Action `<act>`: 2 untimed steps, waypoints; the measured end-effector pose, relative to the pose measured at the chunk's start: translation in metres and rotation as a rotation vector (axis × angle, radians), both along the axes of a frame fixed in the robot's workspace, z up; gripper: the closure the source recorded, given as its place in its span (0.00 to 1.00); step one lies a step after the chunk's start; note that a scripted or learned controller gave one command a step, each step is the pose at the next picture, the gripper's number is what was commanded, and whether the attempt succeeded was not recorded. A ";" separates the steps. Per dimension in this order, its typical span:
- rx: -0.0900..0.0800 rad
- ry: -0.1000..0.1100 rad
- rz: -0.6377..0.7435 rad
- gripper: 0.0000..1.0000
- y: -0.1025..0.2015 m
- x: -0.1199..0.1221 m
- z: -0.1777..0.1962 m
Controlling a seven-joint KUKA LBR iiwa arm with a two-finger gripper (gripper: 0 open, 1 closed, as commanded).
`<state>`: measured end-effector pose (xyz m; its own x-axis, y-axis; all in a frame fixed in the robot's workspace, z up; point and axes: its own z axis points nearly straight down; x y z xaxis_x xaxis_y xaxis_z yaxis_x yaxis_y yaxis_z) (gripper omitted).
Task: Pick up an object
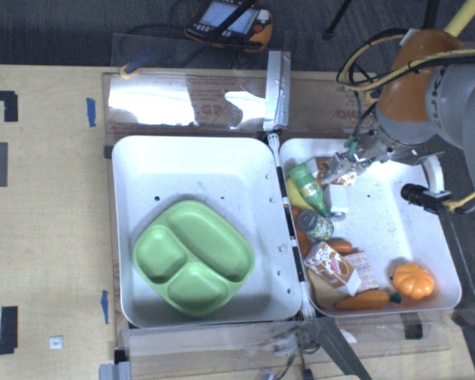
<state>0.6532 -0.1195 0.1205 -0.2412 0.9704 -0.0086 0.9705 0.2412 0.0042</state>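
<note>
tool: the tool (350, 163) sits low over the back left part of the right bin (427, 248). Can't tell how far open it is, or whether it has hold of anything; too small and cluttered there.
targets: all in the right bin, mostly piled along its left wall. Green bottle (307, 184), small can (317, 226), snack carton (331, 266), carrot (364, 299) at the front, little pumpkin (412, 280) off on its own front right.
biggest risk: imo the pile. Bottle, can and carton look touching or overlapping, so closing there could catch two things or just shove one sideways.
second risk: the bottle is round and lying tilted, so it could roll out of a pinch.
edges: the divider (283, 204) between the bins is just beside the pile, leaving little room on that side.
open room: the middle and right of the right bin floor is bare. The pumpkin has space all round.
left bin: holds just a green divided plate (194, 256).
</note>
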 end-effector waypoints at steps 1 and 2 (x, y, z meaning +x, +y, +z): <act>0.007 0.007 0.032 1.00 0.084 -0.024 0.112; 0.007 0.010 0.278 1.00 0.062 -0.086 0.112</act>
